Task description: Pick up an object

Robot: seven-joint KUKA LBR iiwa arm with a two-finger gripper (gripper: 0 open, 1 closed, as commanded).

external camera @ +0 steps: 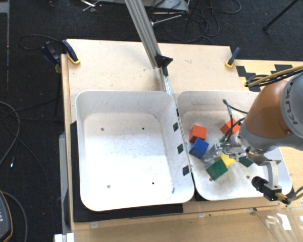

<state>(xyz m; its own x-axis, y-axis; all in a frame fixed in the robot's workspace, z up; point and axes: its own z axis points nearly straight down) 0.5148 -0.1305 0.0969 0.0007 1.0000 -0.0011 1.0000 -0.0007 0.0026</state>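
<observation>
- Where the view begins at the left, the left bin (123,150) is seen lying on the surface (116,64), its floor speckled, with nothing in it to be picked.
- A slanted metal rail (144,26) is seen crossing the surface from the top and ending near the wall shared by the two bins.
- Just past that wall, in the right bin (202,105), an orange block (197,133) is seen, with a blue block (198,147) touching it on the near side.
- A green block (216,170) is found nearer the camera, beside a yellow block (227,160) that is partly covered by the arm's end.
- A further orange-red block (230,126) is seen towards the back of the same bin, close against the arm.
- The gripper (218,152) is seen low among this cluster, between the blue block and the yellow one; how far its fingers are spread cannot be told, and nothing is clearly seen between them.
- The deciding relation is judged to be this: the blue block lies immediately to the left of the gripper, the green just in front of it, so either is within a short reach.
- The grey arm (272,120) with its orange band is seen filling the right of the bin.
</observation>
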